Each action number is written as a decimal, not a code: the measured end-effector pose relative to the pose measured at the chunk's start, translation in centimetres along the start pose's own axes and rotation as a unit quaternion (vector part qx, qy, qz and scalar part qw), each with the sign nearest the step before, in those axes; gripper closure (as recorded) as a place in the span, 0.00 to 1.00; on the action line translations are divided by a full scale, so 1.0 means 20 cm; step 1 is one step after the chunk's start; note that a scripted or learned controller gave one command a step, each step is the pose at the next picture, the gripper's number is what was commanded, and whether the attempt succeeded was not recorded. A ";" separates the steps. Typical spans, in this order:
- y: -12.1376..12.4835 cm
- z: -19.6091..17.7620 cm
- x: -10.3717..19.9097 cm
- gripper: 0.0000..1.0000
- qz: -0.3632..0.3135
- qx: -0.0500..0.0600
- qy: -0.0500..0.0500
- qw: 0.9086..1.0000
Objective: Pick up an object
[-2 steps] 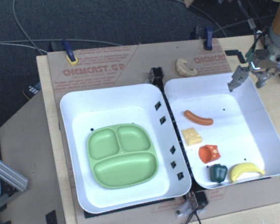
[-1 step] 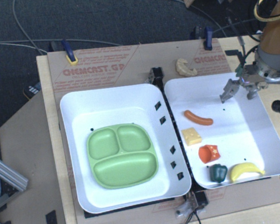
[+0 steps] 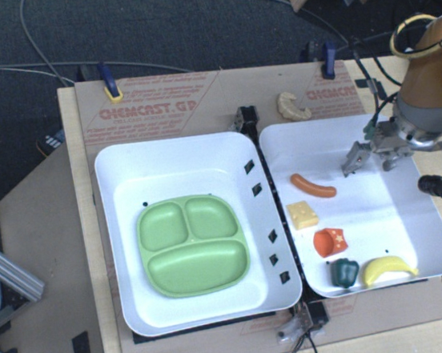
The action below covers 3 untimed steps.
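The right bin (image 3: 403, 212) holds an orange sausage (image 3: 313, 186), a yellow cheese block (image 3: 303, 215), a red piece (image 3: 330, 241), a dark green pepper (image 3: 345, 272) and a yellow banana (image 3: 388, 269). My gripper (image 3: 368, 155) hangs over the upper right part of this bin, to the right of the sausage and apart from it. Its grey fingers (image 3: 353, 161) stand spread, with nothing between them. The orange-banded arm (image 3: 426, 76) rises behind it at the right edge.
The left bin (image 3: 122, 225) carries a green divided plate (image 3: 192, 245). A beige object (image 3: 292, 106) lies on the bench behind the right bin. Clamps (image 3: 111, 85) and cables sit along the back edge.
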<state>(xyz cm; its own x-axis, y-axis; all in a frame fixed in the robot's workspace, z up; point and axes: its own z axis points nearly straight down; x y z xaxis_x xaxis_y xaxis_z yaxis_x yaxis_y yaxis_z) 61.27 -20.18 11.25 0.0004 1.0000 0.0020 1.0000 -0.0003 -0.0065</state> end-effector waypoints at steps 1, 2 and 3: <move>0.01 -0.08 0.00 1.00 0.000 -0.004 -0.001 1.000; -0.01 -0.36 -0.04 1.00 0.000 -0.006 -0.002 1.000; -0.01 -0.58 -0.05 1.00 -0.001 -0.006 -0.002 1.000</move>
<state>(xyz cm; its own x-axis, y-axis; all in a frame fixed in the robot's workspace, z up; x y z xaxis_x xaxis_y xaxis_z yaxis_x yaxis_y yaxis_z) 61.07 -21.18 22.75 -0.0007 1.0000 -0.0016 1.0000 0.0007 0.0052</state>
